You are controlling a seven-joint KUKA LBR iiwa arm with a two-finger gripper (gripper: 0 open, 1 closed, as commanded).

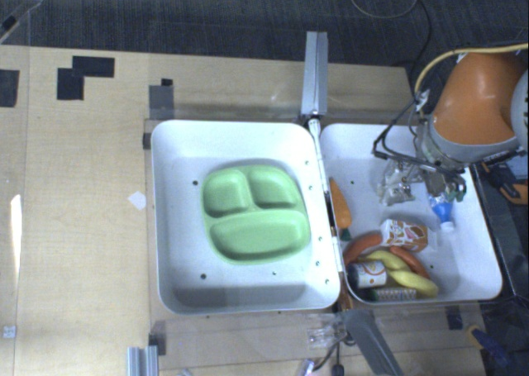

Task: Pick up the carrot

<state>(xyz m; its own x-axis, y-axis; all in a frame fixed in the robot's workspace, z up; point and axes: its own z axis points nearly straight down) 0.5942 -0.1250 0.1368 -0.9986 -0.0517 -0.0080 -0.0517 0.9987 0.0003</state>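
Against the left wall of the right-hand bin lies the slim orange carrot, stretched lengthwise along the divider with its narrow end pointing toward the far side of the bench. It rests on the bin floor, untouched, so the pick has not yet happened. Just beyond its near end sits a huddle of other toy food in the bin's near corner: a reddish-orange sausage-shaped piece, a yellow plastic banana, a small white carton with a printed label and a dark little can, all crowded close together, with the carrot's lower tip near the sausage piece. Farther right, a small blue-and-white bottle lies by itself. Over the far middle of the shallow white right bin hangs the metal two-finger gripper under the grey arm's orange band; it is apart from the carrot, up and to the right of it, and I see nothing caught between its fingers. From this angle I cannot tell whether those fingers are spread or closed. To the left, the other shallow white bin holds only a green divided plastic tray. As I judge it, everything is left: shifting over to the divider wall, coming down on the carrot, closing and lifting. The wall so close beside it may make the grip awkward.
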